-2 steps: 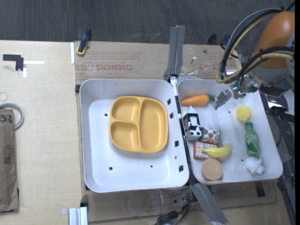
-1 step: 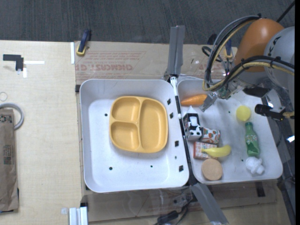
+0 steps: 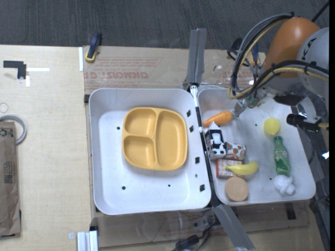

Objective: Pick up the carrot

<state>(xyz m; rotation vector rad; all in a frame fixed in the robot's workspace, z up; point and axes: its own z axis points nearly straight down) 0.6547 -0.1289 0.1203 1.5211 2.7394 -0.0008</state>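
Two white bins sit side by side. The left bin (image 3: 104, 192) holds one big item, a yellow divided plate (image 3: 155, 138), three compartments, lying flat near the middle. The right bin (image 3: 303, 156) is the busy one: a green bottle (image 3: 281, 156) along its right side, a red-and-white carton (image 3: 234, 151), a small black-and-white cow carton (image 3: 215, 143), a banana (image 3: 244, 168) over a snack pack, a round tan cookie (image 3: 237, 189), a yellow ball (image 3: 271, 126) and a white lump (image 3: 284, 184). The carrot (image 3: 218, 118) lies at the bin's upper left, tip towards the divider. The gripper (image 3: 242, 106) sits just at the carrot's thick end (cables crowd it); open or clenched, I cannot tell.
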